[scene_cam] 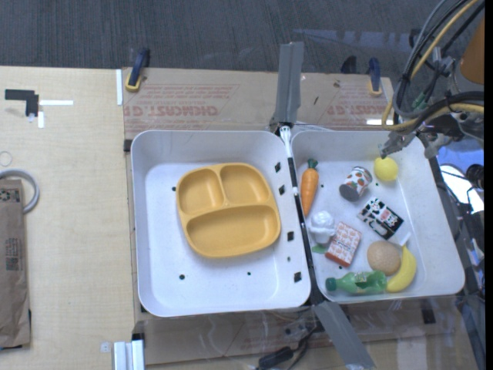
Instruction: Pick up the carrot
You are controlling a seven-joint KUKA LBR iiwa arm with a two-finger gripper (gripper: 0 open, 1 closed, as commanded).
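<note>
Pale wooden bench (62, 206) below a strip of dark carpet, with a brown paper bag (14, 260) at the far left edge and cardboard (208, 99) clamped behind the bins. Two shallow white bins side by side. Left bin (154, 284): one yellow divided plate (228, 209) with three compartments, sitting a little above centre, with bare white floor all round it — widest along the near and left walls. Right bin (443, 276): more crowded. One carrot (309, 189) just inside its left wall, near the back, close beside the divider between the bins; long axis running roughly front to back, green top toward the far wall, orange tip toward the near side. Open floor to its right and behind it; just below the tip, one small white object (322, 223), and beside that one red-and-white packet (343, 243). One green bottle (356, 283) lying along the near wall, one brown round bun (384, 257), one banana (404, 270) curved at the near right. Further back, one patterned cup (355, 183) on its side, one black-and-white carton (381, 217), one yellow lemon (386, 168). Gripper (400, 139) over the far right corner, just above the lemon, well apart from the carrot — fingers too small and cluttered by cables to tell whether spread or closed.
</note>
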